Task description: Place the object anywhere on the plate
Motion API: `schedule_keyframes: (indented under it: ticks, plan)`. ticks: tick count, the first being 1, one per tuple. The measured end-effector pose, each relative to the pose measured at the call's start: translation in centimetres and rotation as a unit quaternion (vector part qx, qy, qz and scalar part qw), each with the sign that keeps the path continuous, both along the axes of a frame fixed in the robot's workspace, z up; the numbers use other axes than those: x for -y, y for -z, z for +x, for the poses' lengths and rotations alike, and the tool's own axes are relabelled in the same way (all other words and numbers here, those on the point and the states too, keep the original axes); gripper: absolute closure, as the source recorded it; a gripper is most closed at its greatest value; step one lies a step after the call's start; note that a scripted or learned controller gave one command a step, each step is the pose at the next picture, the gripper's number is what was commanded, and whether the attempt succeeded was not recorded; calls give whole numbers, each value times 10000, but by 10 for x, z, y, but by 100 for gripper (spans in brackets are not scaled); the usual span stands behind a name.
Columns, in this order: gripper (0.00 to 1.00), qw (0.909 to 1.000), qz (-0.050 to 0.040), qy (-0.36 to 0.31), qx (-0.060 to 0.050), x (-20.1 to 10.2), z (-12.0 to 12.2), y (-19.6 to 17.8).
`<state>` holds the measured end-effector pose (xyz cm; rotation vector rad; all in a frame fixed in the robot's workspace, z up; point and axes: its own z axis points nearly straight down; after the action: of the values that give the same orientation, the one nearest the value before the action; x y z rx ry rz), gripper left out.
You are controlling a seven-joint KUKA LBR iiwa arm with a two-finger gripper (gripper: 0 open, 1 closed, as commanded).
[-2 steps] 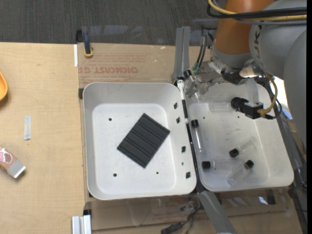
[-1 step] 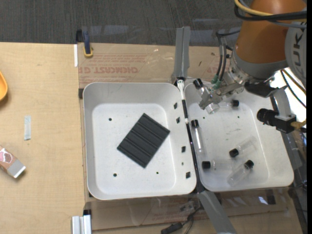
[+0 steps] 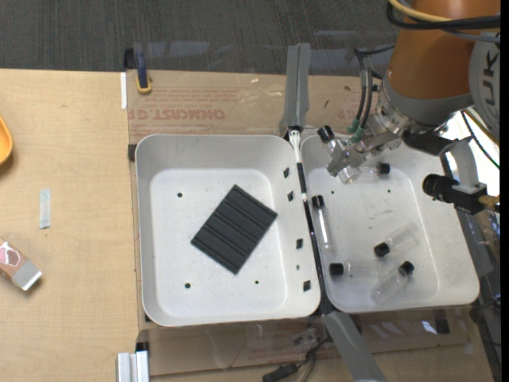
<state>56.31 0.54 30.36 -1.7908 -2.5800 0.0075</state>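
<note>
Dark ribbed rectangular plate lies centre-left, in left white bin. 3 clear plastic black-capped vials, lower right bin: light, slippery; grasp mid-body. Gripper upper right, grip state indiscernible.

The arm showed a broad, rounded orange band with a grey collar beneath it. Black and yellow cables looped over the band, and thin dark and green wires ran down beside the wrist toward the small silver metal gripper with black fittings.
</note>
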Motion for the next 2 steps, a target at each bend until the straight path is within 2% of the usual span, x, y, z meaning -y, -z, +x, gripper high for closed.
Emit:
schedule_keyframes:
  ticks: [1, 2]
  plan:
    - [100, 9938, 13, -1110, 5, 3, 52, 81]
    - [100, 9940, 8, -1096, 6, 5, 52, 72]
